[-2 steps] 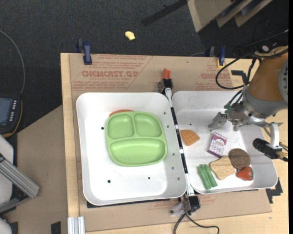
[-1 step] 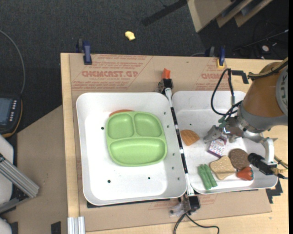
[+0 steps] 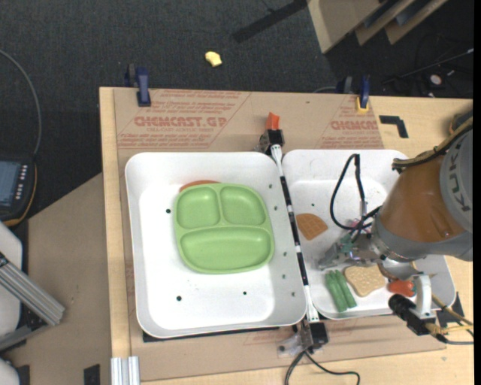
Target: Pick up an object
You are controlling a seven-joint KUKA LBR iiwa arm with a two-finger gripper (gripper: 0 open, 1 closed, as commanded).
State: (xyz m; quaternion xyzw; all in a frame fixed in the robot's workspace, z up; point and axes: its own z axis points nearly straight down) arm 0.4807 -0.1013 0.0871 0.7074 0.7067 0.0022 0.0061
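Arm (image 3: 421, 207) over right bin (image 3: 323, 162) contents

Dark carpet floor (image 3: 75, 45) surrounding counter (image 3: 113, 225). Small yellow scrap (image 3: 213, 58) lying on floor beyond counter's far edge. Blue clamps (image 3: 140, 83) gripping cardboard sheet (image 3: 225, 120) covering counter. Wooden furniture (image 3: 376, 22) standing at top right.

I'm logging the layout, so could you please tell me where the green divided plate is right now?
The green divided plate lies in the left bin, toward its upper middle, with something orange-red peeking from under its top edge; the divider between the bins is to its right.
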